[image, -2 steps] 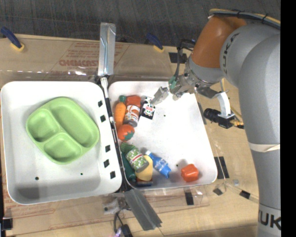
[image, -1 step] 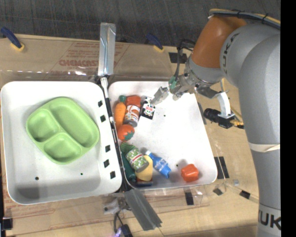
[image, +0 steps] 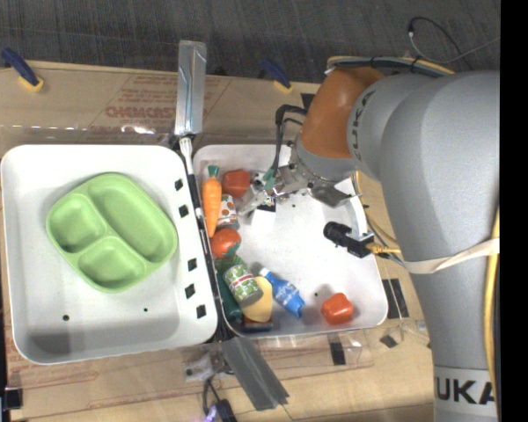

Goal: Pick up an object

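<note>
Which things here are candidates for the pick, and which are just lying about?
Job: gripper; carrot; tomato; blue bottle; red pepper, all in the right bin.
Lying about: green divided plate in the left bin.

We see the desk [image: 88, 95], covered with brown cardboard printed in red along its 12 o'clock edge. Directly on it sit two shallow white bins, touching side by side: the left bin [image: 35, 323] toward 9 o'clock, the right bin [image: 370, 297] toward 3 o'clock. Blue clamps [image: 22, 67] grip the far edge.
</note>
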Robot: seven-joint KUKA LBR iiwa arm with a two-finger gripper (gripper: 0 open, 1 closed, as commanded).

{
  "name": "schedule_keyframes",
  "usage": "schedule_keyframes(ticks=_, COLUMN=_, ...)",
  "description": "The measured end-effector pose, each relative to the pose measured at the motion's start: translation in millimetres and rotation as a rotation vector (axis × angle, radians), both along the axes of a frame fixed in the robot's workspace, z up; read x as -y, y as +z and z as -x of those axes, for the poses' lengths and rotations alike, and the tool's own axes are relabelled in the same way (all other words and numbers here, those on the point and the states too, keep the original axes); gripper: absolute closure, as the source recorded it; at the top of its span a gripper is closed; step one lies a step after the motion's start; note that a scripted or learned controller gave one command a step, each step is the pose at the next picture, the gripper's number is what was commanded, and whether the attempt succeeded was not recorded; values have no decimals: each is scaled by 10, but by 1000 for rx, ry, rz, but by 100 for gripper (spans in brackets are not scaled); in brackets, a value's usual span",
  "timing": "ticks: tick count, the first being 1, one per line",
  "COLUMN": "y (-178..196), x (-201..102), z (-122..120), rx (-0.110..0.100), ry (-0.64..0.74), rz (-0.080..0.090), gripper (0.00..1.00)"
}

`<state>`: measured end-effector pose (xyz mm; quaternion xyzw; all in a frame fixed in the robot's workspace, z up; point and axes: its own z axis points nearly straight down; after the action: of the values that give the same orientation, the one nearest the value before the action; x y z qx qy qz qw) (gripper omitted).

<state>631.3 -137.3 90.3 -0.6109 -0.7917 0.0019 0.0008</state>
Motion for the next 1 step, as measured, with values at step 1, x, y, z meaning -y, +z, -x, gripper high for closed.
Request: schedule_keyframes(ticks=1, y=4, x=-11, z=-5, rx=1, ry=1, rz=-1, gripper=0)
